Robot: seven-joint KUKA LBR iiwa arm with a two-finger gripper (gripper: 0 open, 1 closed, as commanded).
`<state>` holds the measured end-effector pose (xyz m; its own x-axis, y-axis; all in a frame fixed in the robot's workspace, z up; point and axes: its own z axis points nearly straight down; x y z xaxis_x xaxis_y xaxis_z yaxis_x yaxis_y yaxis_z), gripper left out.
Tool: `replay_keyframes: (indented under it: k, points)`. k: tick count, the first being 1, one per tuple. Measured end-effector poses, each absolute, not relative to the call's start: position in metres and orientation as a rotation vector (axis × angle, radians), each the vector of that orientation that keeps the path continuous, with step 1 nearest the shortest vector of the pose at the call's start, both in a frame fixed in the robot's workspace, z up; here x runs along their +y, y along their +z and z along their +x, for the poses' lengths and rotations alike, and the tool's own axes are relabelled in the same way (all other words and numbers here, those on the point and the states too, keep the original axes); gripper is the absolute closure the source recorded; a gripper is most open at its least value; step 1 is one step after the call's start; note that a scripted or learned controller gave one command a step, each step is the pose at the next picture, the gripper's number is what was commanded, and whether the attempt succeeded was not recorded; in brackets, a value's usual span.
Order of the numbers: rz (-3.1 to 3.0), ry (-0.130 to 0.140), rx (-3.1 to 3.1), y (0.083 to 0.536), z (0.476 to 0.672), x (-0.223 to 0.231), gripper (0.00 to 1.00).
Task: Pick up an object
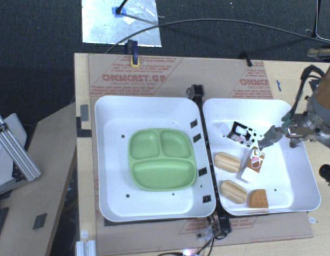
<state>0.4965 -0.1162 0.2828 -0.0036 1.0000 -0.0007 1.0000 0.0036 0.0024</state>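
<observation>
Small red-and-white carton [255,161] lies in the right white bin [303,196], beside a tan bread roll [227,161]. Gripper [271,136] hovers just above it, holding nothing; finger state cannot be determined.

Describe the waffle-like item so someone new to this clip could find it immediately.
Look in the right-hand shallow white bin, at its near edge. The small square tan waffle-patterned piece lies there, just right of the lower tan bread roll. It is flat, square and gridded, while its neighbours are smooth rounded rolls.
</observation>
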Motion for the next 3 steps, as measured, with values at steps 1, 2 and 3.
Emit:
replay_keyframes:
  k: [1, 2, 3]
  points:
    - [2.221, 0.0, 2.223, 0.24, 0.496, -0.111, 0.0]
    - [2.223, -0.003, 2.224, 0.178, 0.494, -0.112, 0.0]
    - [2.219, 0.001, 2.222, 0.119, 0.493, -0.105, 0.0]
